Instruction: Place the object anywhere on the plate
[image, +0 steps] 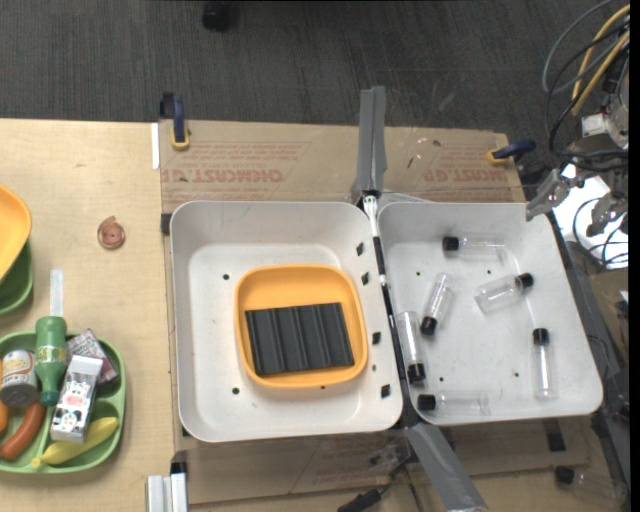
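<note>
**Vials waiting in the right bin, plate ready in the left**

A dark carpeted floor lies beyond the light wooden counter (80, 180), where a sheet of printed brown cardboard (260, 165) underlies two shallow white bins set side by side. The left white bin (200, 300) holds a rounded-square orange plastic plate (300, 285), lying flat near its middle, with a dark grey ribbed rectangular pad (300, 337) resting on it. The plate sits centred, probably so a drop from above has margin on every side.

The right white bin (570, 350) carries the task's things: several clear plastic vials with black caps, scattered on their sides and apart from one another. One clear vial (435, 302) lies nearest the middle; another (501, 291) lies just right of it. None is on the plate, so the placing is not yet begun by my reckoning.

At the far right, amid cables, part of the robot hardware (585, 195) shows over the bin's corner.

On the left a green divided tray of toy food (60, 400) stands well apart.
</note>
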